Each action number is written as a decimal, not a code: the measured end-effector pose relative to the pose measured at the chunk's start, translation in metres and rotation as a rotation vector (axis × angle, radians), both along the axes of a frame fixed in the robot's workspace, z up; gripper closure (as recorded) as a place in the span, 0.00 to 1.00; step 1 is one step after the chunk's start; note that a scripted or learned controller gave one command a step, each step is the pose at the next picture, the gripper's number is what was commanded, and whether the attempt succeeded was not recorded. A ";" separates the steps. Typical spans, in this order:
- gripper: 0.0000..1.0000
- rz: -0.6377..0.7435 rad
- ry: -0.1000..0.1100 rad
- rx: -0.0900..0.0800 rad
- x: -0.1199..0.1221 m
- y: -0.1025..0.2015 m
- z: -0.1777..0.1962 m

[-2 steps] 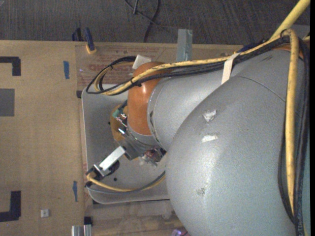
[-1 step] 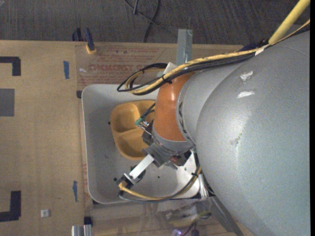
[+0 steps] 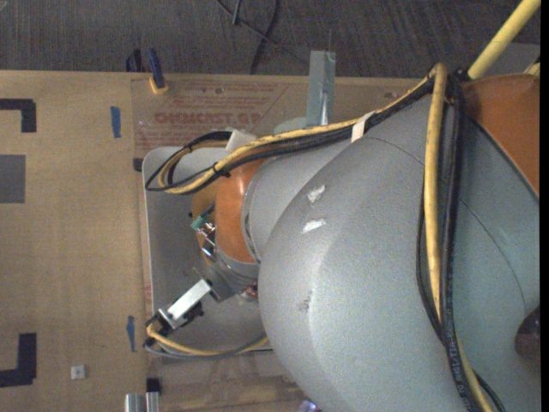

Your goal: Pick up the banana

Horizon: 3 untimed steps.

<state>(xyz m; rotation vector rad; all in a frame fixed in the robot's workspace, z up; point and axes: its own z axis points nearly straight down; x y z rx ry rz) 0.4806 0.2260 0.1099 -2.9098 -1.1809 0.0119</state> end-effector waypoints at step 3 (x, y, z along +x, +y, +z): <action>0.00 -0.116 -0.002 0.001 -0.003 -0.083 0.031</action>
